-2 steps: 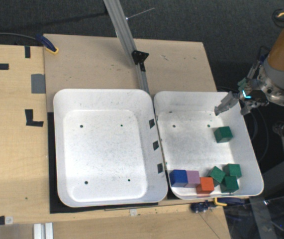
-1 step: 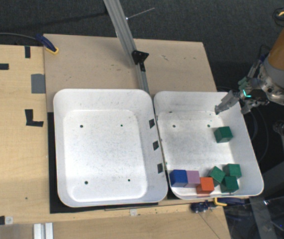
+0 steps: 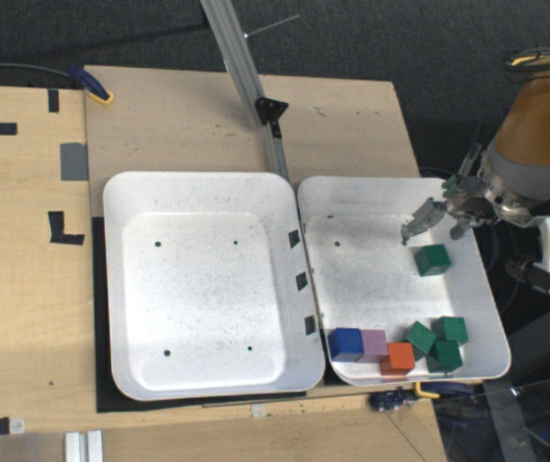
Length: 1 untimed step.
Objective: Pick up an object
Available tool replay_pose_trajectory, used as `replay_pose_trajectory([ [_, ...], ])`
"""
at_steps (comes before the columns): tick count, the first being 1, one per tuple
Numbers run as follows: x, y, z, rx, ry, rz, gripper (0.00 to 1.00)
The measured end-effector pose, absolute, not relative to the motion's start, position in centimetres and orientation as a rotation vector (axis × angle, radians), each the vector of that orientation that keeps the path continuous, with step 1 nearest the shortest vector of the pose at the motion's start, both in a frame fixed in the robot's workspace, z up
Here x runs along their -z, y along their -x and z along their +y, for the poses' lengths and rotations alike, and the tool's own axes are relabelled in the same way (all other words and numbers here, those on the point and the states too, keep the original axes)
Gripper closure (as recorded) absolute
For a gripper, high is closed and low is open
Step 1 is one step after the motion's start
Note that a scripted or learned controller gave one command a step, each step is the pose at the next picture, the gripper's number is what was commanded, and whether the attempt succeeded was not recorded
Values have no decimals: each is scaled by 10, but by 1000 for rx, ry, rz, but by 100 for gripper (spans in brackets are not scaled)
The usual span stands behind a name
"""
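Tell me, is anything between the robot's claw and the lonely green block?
No, just bare white bin floor lies between the gripper and the lone green block in the camera view.

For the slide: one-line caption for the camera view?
KUKA arm's gripper hovers above a lone green cube in the right bin; six more blocks cluster at its near edge.

No readable text, label, brand, number or sign anywhere.
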<state>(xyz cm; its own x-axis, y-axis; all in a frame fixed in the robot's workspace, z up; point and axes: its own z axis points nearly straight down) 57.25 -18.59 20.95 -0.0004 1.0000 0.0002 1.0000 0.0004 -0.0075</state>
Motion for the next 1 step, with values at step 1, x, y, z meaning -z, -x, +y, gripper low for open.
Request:
replay_pose_trajectory([
  [1,-165,-572,-189,-7,2217,-2219,0],
])
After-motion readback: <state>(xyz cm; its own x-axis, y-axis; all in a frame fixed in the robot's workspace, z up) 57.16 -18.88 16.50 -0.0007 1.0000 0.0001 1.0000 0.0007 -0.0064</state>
